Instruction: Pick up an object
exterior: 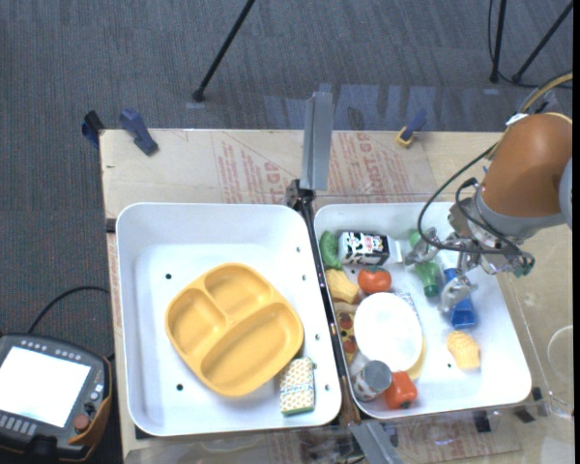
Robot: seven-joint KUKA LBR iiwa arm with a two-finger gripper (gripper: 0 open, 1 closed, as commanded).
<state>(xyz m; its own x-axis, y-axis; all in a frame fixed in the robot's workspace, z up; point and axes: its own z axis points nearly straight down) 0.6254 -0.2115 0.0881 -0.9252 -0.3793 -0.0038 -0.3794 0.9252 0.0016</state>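
Here jaws (453, 280) over crowded right bin (517, 356), grip state unclear; blue block (462, 312) beneath.

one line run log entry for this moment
arm: over right bin | gripper: above blue object | held: nothing seen | left bin: yellow tray

Even, fairly bright overhead light; the white bins (145, 259) read near blown-out at 6 o'clock; soft, short shadows hug the yellow plate (234, 329); dark carpet (126, 46) at 12 o'clock stays dim; overall slightly soft, grainy focus; no obvious edge distortion.
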